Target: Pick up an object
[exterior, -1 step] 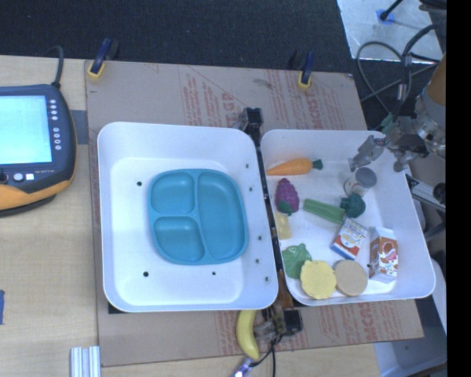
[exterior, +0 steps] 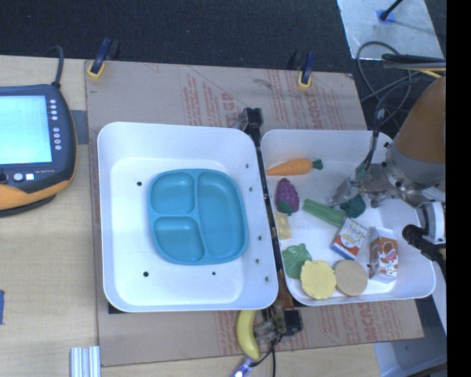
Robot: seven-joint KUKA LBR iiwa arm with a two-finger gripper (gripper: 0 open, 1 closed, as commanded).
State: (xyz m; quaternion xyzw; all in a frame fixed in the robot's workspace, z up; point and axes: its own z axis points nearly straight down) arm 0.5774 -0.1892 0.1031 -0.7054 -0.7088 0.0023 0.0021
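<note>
The gripper point(exterior: 363, 192) hangs low over the upper right part of the right bin point(exterior: 424, 290), at the end of the grey arm point(exterior: 418, 151). Its metal tip is a blur, so I cannot tell whether it is spread or closed, nor whether it holds anything. A teal piece point(exterior: 353, 206) lies just beneath it.

One sheet of brown cardboard point(exterior: 180, 93) covers the bench under both bins. It carries reddish printed lines too faint to read. Two clamps pin its far edge, the left clamp point(exterior: 100, 57) and the right clamp point(exterior: 305, 69).

The left bin point(exterior: 118, 281) holds one blue plate point(exterior: 198, 217) with three compartments. One handheld screen unit point(exterior: 23, 144), lit pale, sits on the bench left of the bins.

The things to pick lie in the right bin, ten in all:
- one orange carrot point(exterior: 297, 166);
- one purple piece point(exterior: 286, 195);
- one long green piece point(exterior: 323, 211);
- the teal piece;
- two small cartons, the first carton point(exterior: 349, 239) and the second carton point(exterior: 384, 258), with print too small to read;
- one green leafy piece point(exterior: 296, 258);
- one yellow disc point(exterior: 319, 280);
- one tan disc point(exterior: 350, 277), touching the yellow disc;
- one small yellow block point(exterior: 282, 226).

One banana point(exterior: 248, 334) lies outside, below the bins.
</note>
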